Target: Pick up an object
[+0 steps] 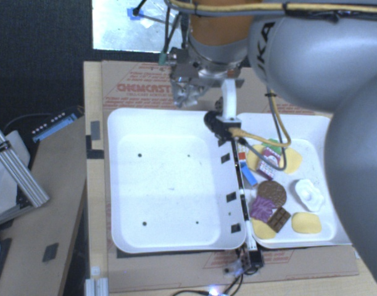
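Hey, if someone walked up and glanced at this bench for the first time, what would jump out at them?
The big grey arm with its orange band fills the top right, its gripper hanging over the cardboard just behind the left bin. Next comes the cluster in the right bin: a brown cookie, a yellow piece, a white item and a purple wrapper.

bench top is brown cardboard with red print, peeking out at 12 and 6 | dark floor off at 9 to 11; bright shiny patch at 12 catching the light | aluminium rail at 9 on a tan board
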Available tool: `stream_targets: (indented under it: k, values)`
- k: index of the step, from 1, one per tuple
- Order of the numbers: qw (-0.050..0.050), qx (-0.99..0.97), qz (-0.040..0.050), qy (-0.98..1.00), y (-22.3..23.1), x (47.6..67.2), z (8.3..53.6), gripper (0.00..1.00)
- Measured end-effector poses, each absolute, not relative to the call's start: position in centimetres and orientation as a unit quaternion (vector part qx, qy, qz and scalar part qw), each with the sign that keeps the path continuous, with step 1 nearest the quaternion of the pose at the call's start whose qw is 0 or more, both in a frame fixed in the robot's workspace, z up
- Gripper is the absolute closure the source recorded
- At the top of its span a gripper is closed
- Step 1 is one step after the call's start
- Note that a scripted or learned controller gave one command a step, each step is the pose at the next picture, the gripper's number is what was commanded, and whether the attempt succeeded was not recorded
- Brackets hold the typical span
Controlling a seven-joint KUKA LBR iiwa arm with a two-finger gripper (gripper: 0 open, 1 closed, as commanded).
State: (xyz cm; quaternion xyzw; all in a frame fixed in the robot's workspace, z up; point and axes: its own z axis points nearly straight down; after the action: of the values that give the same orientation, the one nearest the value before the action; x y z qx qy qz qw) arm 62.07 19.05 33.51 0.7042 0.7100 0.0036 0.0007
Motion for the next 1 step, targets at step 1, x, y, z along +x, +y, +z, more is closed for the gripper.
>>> stream_targets:
  k: [1]
  values:
    - [0.000, 0.705, 0.0018, 0.709, 23.64, 66.96, 32.53, 1.00]
